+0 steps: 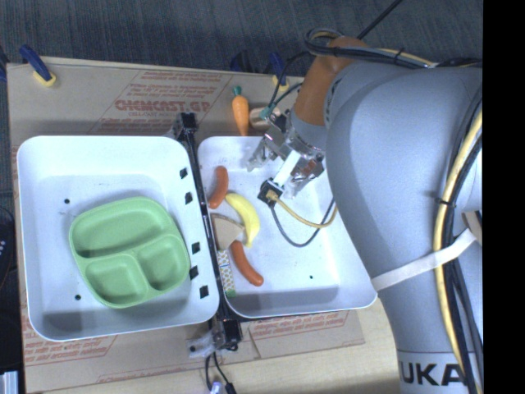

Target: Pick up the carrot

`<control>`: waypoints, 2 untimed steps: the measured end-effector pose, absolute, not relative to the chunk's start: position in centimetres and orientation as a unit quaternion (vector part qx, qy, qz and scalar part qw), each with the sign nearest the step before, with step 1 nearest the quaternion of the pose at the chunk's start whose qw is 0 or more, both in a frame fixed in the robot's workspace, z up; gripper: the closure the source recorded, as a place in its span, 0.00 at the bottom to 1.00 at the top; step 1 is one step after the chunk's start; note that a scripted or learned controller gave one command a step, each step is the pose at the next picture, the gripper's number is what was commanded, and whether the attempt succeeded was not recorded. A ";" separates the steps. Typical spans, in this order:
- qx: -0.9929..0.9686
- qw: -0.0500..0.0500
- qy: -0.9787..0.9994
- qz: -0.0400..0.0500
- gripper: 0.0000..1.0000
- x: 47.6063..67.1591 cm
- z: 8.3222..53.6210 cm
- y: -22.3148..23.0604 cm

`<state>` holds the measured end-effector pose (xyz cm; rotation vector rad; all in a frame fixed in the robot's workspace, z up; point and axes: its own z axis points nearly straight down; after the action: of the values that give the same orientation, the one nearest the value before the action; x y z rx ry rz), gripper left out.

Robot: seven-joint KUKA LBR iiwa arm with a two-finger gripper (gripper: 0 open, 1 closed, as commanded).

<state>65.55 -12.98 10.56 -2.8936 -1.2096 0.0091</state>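
Two white bins sit side by side: the left bin (33, 220) holds a green divided plate (127, 251), the right bin (328, 286) holds a banana (246, 217) and two sausages (218, 185). Over its far end hangs the grey arm (402, 179) and its gripper (275, 150); whether its fingers are apart, I cannot tell. Outside, on the cardboard behind the right bin, lies the carrot (239, 115).

I see the desk (123, 105) covered in printed cardboard, carrying two white bins: the left bin (41, 220) and the right bin (328, 277), touching side by side. The carrot (239, 113) lies on the cardboard just beyond the right bin's far rim.
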 end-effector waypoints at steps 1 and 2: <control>-0.945 0.002 -0.327 0.001 0.00 64.8 20.7 -11.8; -0.985 0.003 -0.172 0.004 0.00 64.9 17.3 -14.5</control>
<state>64.86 -14.52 17.30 -3.0885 -0.5389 0.0124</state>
